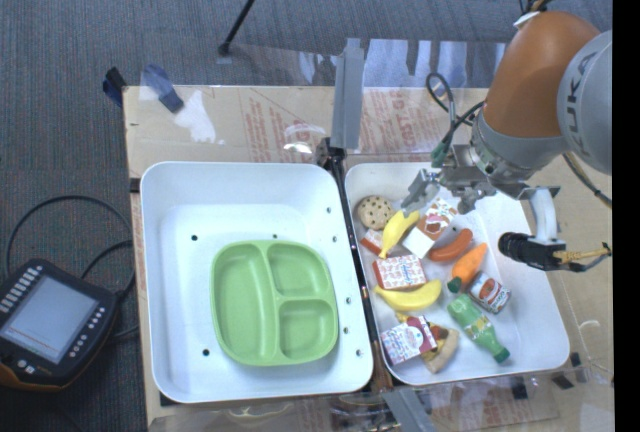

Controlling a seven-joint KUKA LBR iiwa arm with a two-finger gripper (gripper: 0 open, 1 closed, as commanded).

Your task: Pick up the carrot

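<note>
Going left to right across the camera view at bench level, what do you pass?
Handheld control pendant → left bin → green divided plate → right bin → cookie → carrot → green bottle.

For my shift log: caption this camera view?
Gripper hovers over the right bin, carrot lying unheld among toy foods.
</note>
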